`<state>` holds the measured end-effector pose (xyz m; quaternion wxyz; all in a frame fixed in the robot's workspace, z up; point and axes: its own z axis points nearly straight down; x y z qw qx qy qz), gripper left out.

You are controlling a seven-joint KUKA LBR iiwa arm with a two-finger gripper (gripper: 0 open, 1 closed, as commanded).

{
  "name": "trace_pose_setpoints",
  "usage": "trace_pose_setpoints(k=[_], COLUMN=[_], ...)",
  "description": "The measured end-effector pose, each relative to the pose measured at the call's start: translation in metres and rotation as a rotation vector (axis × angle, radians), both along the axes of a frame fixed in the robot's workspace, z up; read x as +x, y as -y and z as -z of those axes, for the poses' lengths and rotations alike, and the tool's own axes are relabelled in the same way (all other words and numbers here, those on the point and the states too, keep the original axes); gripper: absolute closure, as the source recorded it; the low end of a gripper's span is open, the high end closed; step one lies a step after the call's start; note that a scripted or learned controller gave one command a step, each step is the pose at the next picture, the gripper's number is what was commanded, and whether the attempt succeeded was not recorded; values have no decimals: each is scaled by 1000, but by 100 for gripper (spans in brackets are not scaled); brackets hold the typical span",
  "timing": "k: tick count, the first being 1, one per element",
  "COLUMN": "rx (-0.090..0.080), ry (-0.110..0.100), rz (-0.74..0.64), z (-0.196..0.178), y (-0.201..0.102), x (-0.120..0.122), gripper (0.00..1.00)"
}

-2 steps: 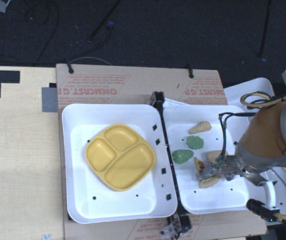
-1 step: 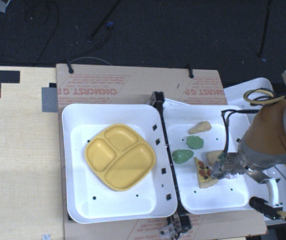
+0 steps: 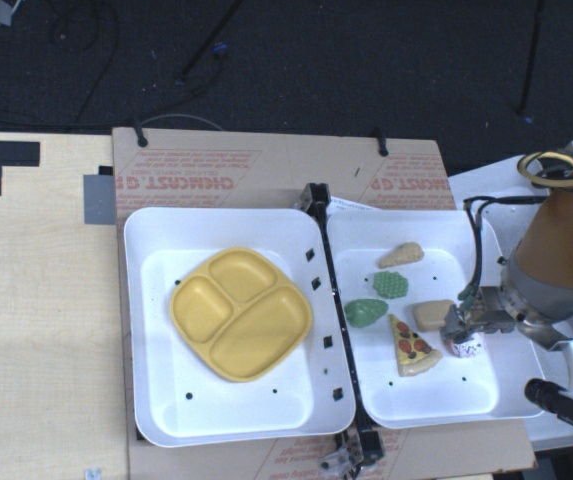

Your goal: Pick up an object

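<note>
I see the end effector (image 3: 463, 330) low near the right white bin's (image 3: 481, 393) right edge | grip state: cannot tell | small white-and-red object (image 3: 467, 347) beneath it | tan block (image 3: 431, 314) just left | bare floor toward the front.

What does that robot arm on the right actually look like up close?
The arm is a rounded, tapering body, orange-brown in this view, with a grey section below. A black cable loops beside it. Its end effector is a small dark metal piece at the tip.

Glossy yellow plastic tray (image 3: 241, 313), smooth white plastic bins (image 3: 156, 268), matt brown cardboard (image 3: 266, 173), pale wood bench (image 3: 36, 318)
</note>
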<state>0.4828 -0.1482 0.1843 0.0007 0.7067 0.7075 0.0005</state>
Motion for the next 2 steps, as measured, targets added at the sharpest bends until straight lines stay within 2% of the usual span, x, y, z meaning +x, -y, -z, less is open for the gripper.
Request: trace_pose_setpoints(k=[1, 2], rx=[0, 1], ry=[1, -4], rz=[-1, 0], z=[-59, -61], y=[-4, -4], x=[-5, -5], gripper=[100, 100])
